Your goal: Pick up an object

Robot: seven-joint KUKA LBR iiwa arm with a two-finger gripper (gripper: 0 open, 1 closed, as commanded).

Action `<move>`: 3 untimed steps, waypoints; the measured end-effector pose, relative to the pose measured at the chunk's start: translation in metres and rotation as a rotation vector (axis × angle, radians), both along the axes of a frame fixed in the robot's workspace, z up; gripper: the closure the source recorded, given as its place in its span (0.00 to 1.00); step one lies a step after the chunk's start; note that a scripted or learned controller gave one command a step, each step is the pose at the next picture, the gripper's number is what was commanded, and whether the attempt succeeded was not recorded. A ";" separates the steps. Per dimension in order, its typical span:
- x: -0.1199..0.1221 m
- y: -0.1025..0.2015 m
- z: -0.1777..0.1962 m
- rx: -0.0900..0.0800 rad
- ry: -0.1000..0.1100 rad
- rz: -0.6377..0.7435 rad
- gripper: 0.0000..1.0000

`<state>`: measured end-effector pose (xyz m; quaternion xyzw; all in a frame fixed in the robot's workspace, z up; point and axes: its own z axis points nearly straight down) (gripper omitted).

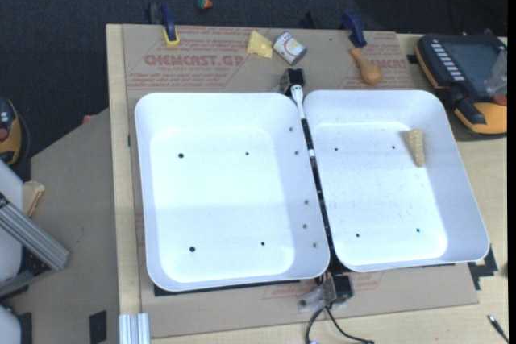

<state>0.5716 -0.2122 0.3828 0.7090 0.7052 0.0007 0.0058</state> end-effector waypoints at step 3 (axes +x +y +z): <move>0.032 0.079 -0.062 0.012 0.015 0.015 1.00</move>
